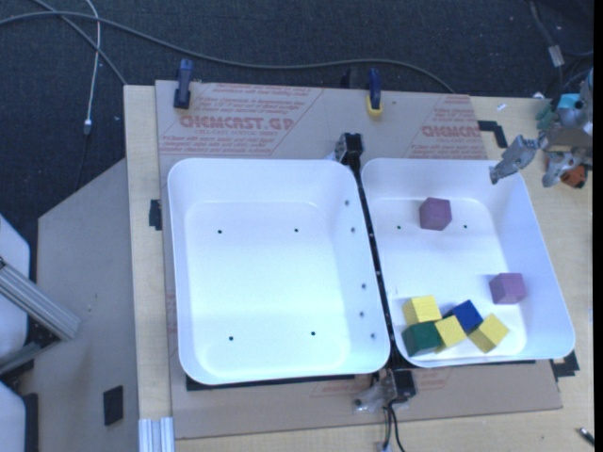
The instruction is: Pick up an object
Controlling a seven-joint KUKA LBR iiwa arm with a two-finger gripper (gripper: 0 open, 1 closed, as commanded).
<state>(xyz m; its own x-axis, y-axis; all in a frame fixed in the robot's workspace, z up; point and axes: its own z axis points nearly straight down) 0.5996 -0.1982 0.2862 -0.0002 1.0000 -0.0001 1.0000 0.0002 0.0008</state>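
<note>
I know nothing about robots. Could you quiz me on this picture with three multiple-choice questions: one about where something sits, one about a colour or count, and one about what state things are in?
1. Where do the blocks lie?
A. in the left bin
B. in the right bin
C. on the floor

2. How many purple blocks are there?
A. one
B. two
C. four

3. Where is the hand?
A. at the right bin's far right corner, away from the blocks
B. pressed on the green block
C. over the left bin

Answers:
1 B: every block sits in the right bin.
2 B: one purple block and another purple block.
3 A: the hand sits at that bin's corner, touching no block.
</note>
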